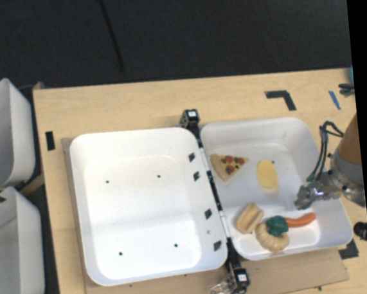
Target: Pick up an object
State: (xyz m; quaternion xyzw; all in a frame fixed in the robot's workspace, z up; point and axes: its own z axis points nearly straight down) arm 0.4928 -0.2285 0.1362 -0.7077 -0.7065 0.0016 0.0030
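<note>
A big wooden bench [134, 102] is holding two white bins side by side. The left bin [137, 199] is sitting wide and bare, and the right bin [285, 133] is holding all the toy food. The grey arm [349, 153] is reaching in from the right, and its gripper [306, 196] is hanging low over the right side of that bin. It is too small and blurry to tell how the gripper is set, and nothing can be seen caught in it. The orange carrot [300, 220] is lying just below the gripper, so it looks like the thing to grab. Next to the carrot a tan croissant [272, 239] is lying with a green piece [276, 224] on top, and a bread roll [248, 217] is sitting beside them. A pizza slice [228, 166] and a yellow piece [267, 174] are resting higher up, well apart from the gripper. The carrot is thin and close to the bin wall, so the gripper might slide off it or bump the wall. It could also nudge the green piece. No words or labels can be read anywhere.
</note>
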